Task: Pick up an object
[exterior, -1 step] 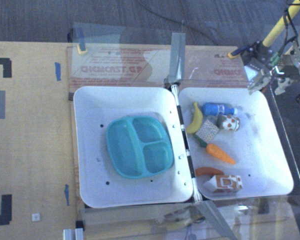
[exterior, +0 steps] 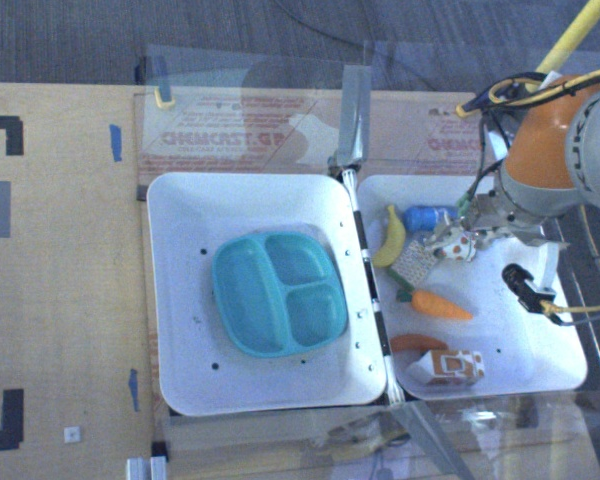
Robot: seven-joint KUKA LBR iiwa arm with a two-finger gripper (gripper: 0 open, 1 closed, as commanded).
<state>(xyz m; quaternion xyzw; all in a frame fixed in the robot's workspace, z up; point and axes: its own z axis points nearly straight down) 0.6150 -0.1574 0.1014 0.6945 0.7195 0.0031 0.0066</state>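
1. I'm watching the arm (exterior: 555, 153) reaching in from the right, w/ its orange band sitting over the right bin's (exterior: 570, 363) upper right corner
2. Gripper (exterior: 458, 240) is hanging low over the upper part of the right bin, just right of the blue can (exterior: 427, 217)
3. Pincer state: can't tell, too small & cluttered from here
4. A small red-and-white spotted object (exterior: 460, 249) is lying right at the gripper tip; I'm not seeing whether it's touching or gripped
5. Yellow banana (exterior: 390, 238) is lying along the right bin's left wall, just left of the can
6. Grey speckled piece (exterior: 413, 264) is sitting just below the banana, beside the spotted object
7. Orange carrot (exterior: 440, 305) is lying mid-bin, pointing right, apart from the gripper
8. A reddish-brown item (exterior: 418, 343) & a white-and-orange carton (exterior: 452, 366) are resting near the bin's lower edge
9. Left bin (exterior: 180, 218) is holding a teal divided plate (exterior: 280, 293), lying flat at its middle
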